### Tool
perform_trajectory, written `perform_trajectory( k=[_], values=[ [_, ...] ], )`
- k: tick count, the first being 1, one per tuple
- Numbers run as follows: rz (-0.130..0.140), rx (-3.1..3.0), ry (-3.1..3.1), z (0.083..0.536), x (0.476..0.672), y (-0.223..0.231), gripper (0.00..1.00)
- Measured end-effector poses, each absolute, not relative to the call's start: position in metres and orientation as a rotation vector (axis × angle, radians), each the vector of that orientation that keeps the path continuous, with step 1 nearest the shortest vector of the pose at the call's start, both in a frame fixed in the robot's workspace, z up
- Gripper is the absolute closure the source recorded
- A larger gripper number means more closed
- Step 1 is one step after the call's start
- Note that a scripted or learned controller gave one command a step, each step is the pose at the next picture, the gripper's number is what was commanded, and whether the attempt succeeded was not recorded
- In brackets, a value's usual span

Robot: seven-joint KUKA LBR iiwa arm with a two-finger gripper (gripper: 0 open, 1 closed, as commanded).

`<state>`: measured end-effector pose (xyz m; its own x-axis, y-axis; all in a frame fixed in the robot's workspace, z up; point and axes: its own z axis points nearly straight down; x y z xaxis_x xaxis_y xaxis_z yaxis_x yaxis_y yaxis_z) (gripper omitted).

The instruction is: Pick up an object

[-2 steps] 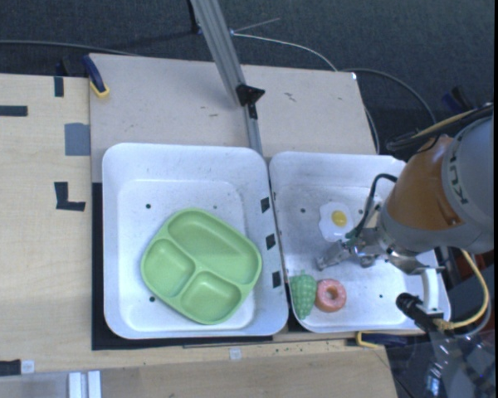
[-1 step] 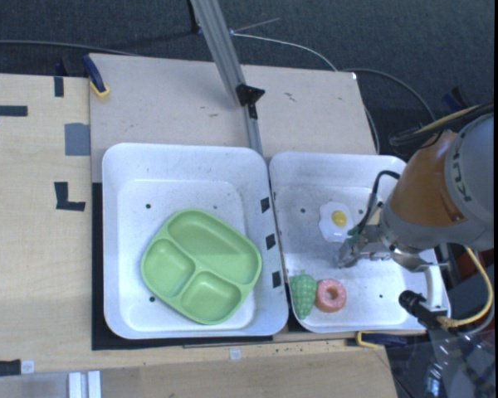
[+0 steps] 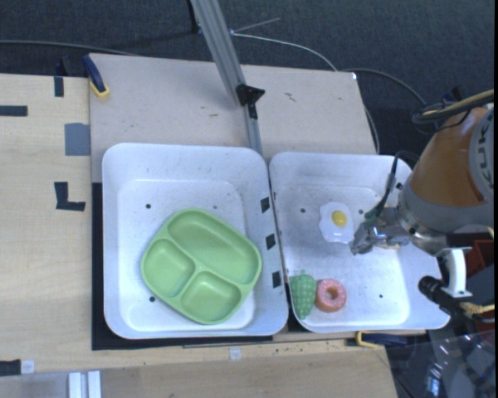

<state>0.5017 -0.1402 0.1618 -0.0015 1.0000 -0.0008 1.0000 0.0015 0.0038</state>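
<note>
arm [image 3: 456, 181]: rounded grey housing, broad orange band wrapping the segment above the wrist. part of a dark letter mark shows on the grey shell at the right edge. wrist narrows to a grey collar, then a small metallic gripper [image 3: 367, 237], silver with dark details, too small to read more. thin black cable runs down the wrist's left side to the gripper. yellowish cable arcs over the top of the orange band. white bracket with black fittings sits under the arm body.

Wooden bench [image 3: 33, 222] on dark carpet [image 3: 382, 15]
</note>
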Motion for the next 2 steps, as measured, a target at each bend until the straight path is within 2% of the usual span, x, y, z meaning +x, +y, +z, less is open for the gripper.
perform_trajectory(
  k=[1, 2],
  values=[
    [0.004, 2.215, 2.221, 0.223, 0.509, -0.138, 1.0],
    [0.0, 2.22, 2.223, 0.233, 0.51, -0.138, 1.0]
  ],
)
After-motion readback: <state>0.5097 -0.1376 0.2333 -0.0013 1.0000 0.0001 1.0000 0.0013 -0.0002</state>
